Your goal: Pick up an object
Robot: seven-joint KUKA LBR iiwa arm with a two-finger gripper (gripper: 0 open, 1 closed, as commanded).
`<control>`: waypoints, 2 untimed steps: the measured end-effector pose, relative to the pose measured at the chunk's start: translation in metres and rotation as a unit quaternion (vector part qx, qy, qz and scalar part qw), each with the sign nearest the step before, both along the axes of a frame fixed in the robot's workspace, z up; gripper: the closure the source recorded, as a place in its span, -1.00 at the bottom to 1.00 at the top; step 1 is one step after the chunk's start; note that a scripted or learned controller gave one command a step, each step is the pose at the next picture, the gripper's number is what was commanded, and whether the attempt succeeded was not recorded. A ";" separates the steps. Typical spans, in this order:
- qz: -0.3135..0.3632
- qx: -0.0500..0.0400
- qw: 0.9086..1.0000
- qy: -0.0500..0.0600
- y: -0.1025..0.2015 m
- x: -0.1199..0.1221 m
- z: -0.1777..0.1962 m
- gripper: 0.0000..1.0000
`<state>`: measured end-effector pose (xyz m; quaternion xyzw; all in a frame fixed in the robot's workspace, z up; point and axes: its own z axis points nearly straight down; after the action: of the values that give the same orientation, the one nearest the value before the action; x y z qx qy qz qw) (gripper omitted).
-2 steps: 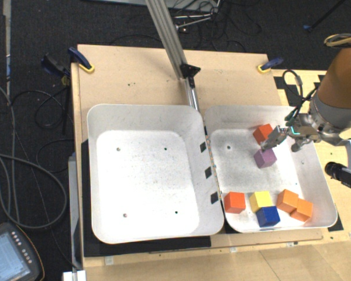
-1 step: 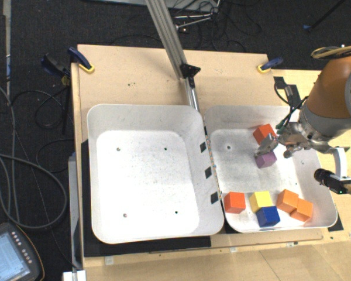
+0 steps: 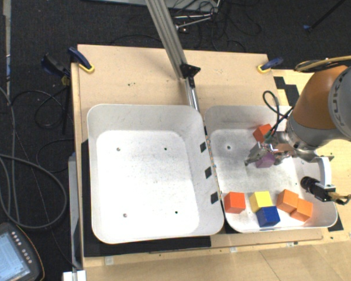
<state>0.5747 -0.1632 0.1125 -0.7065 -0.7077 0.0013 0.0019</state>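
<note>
**Q:** From the overhead camera, where are you?

**A:** My gripper (image 3: 262,155) is low in the right bin (image 3: 231,134), over a small purple block (image 3: 265,160) near the bin's middle. An orange block (image 3: 261,133) sits just behind it.

**Q:** Got hold of anything?

**A:** I cannot tell. My fingers hide in the clutter around the purple block, so whether they are spread or closed on it is unclear.

**Q:** How should it handle?

**A:** I'd judge it light, rigid and smooth-sided, so squeeze opposite flat faces squarely. A corner grip could let it twist out.

**Q:** Other options?

**A:** An orange cube (image 3: 234,202), yellow cube (image 3: 260,200), blue cube (image 3: 268,216) and two orange blocks (image 3: 295,205) lie along the front wall.
</note>
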 end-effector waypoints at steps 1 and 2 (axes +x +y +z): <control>-0.001 -0.002 1.000 -0.004 -0.001 0.001 -0.016 -1.00; -0.001 -0.002 1.000 -0.005 0.000 0.002 -0.006 1.00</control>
<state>0.5763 -0.1637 0.1068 -0.7072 -0.7071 -0.0008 -0.0026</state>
